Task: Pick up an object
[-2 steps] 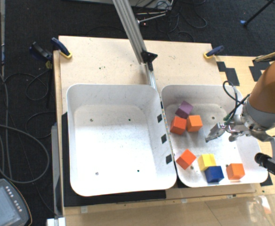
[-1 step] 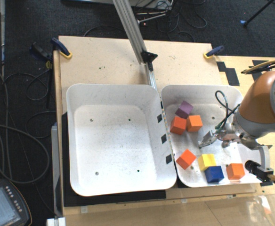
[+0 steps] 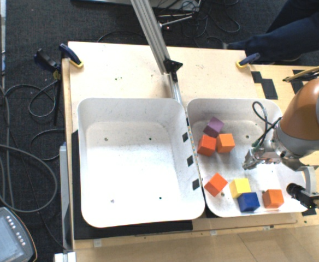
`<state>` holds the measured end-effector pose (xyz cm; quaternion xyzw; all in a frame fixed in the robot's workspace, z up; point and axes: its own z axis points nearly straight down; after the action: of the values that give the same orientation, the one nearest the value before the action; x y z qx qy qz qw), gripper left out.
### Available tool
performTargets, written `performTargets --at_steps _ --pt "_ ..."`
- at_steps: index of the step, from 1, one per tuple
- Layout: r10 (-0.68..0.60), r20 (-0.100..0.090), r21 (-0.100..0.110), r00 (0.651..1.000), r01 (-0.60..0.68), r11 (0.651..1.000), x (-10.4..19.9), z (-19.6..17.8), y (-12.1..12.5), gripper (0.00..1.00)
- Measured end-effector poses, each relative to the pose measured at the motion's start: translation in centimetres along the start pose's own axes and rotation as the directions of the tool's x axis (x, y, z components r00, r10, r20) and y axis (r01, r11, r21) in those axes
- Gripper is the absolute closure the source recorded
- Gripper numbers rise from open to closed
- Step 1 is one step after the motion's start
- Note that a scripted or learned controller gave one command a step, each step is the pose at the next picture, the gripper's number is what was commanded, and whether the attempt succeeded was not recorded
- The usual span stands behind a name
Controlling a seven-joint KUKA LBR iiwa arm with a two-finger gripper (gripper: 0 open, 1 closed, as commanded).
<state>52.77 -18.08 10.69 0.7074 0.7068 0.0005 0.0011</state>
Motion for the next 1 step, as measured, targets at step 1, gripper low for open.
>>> performTargets --at_steps 1 --pt "0.001 0.002 -0.004 1.0 -0.001 1.0 -1.05 -4.92 0.26 1.0"
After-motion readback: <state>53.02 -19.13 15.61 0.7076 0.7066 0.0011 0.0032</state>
